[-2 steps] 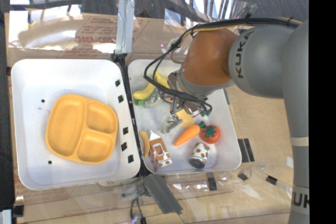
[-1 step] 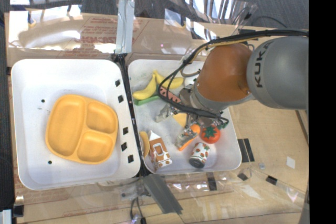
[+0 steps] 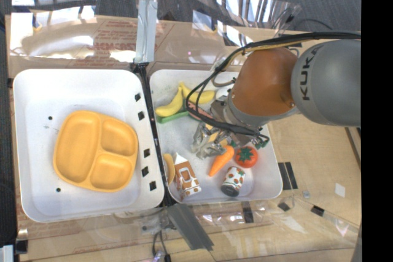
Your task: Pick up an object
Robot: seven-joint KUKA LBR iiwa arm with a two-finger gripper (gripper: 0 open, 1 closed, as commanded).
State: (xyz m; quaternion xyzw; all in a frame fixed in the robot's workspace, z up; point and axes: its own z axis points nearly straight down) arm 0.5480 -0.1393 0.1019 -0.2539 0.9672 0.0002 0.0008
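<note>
Two white bins side by side on counter: left bin (image 3: pixel 31 95) holding yellow divided tray (image 3: pixel 95 149); right bin (image 3: pixel 270 178) holding banana (image 3: pixel 175 104), carrot (image 3: pixel 221 161), tomato (image 3: pixel 245 156), can (image 3: pixel 233 181), small carton (image 3: pixel 186 178). Gripper (image 3: pixel 212 138) low beside carrot; finger state impossible to tell.

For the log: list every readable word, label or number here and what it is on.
"KUKA": on the grey arm, running sideways.
Red print on the cardboard behind the bins: too blurred to read.
Carton and can in the right bin: patterned, no legible text.
</note>
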